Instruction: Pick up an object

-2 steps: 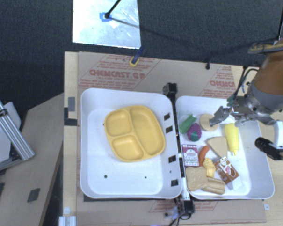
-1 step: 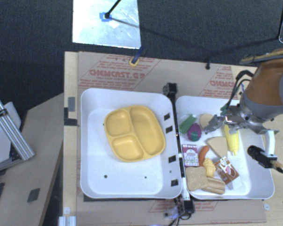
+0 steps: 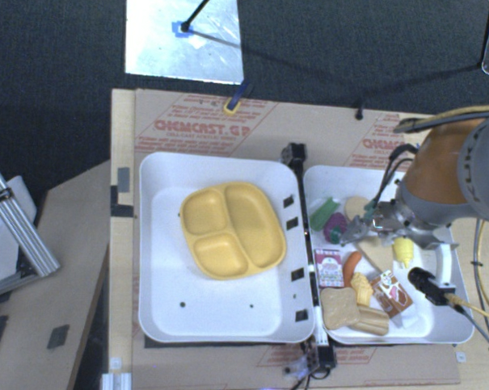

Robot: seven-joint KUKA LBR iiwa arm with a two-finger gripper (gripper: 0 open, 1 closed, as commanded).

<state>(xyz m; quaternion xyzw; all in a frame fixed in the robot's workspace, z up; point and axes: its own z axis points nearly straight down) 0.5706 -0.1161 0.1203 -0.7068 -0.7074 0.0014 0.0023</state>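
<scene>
Where toys crowd right bin [image 3: 453, 324], end effector [image 3: 358, 230] beside purple toy [image 3: 335, 226].

The worktop [image 3: 117, 322] carries a printed cardboard sheet [image 3: 203, 125]. On the sheet two white bins sit side by side, touching: the left bin [image 3: 163, 300] and the right bin [image 3: 445, 324].

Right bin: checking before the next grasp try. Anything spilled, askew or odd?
Nothing stands out. The toy food sits jumbled inside the right bin, none over its rim. The yellow tray lies flat but turned at a slant in the left bin. The gripper is low over the purple piece.
</scene>
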